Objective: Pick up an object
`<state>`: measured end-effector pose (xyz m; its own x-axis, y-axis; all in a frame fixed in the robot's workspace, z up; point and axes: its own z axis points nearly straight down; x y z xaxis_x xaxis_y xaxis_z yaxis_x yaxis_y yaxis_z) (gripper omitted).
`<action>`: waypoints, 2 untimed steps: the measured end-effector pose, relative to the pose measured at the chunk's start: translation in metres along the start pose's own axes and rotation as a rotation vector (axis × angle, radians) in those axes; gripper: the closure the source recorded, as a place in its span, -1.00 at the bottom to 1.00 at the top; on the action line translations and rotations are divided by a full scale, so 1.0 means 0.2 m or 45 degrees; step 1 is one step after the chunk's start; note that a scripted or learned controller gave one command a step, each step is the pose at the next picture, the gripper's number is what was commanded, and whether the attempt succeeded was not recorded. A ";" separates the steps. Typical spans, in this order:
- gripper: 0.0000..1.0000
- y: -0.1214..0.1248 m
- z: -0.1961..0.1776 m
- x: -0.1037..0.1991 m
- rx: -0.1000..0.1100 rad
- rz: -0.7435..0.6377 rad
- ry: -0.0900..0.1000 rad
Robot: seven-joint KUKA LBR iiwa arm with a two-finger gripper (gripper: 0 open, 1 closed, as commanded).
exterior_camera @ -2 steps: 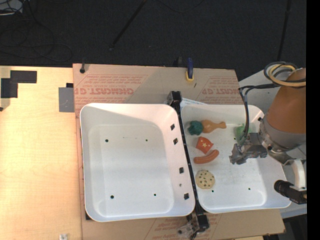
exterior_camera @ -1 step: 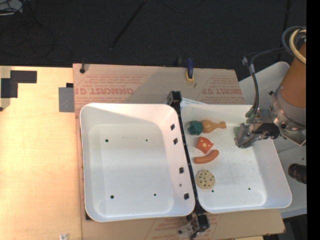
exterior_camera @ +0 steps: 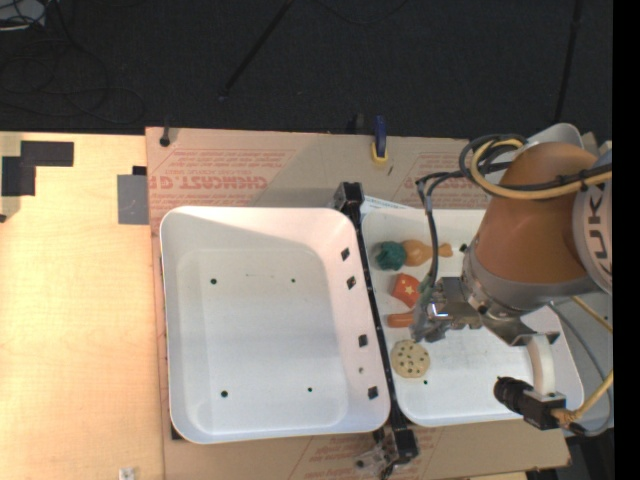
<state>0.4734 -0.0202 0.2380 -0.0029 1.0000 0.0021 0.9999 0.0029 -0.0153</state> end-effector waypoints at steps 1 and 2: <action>1.00 0.01 -0.16 -0.31 -0.018 0.011 -0.006; 1.00 0.02 -0.60 -0.09 -0.027 -0.001 -0.001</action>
<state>0.4789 -0.0388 0.3580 -0.0040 1.0000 0.0010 1.0000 0.0040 0.0061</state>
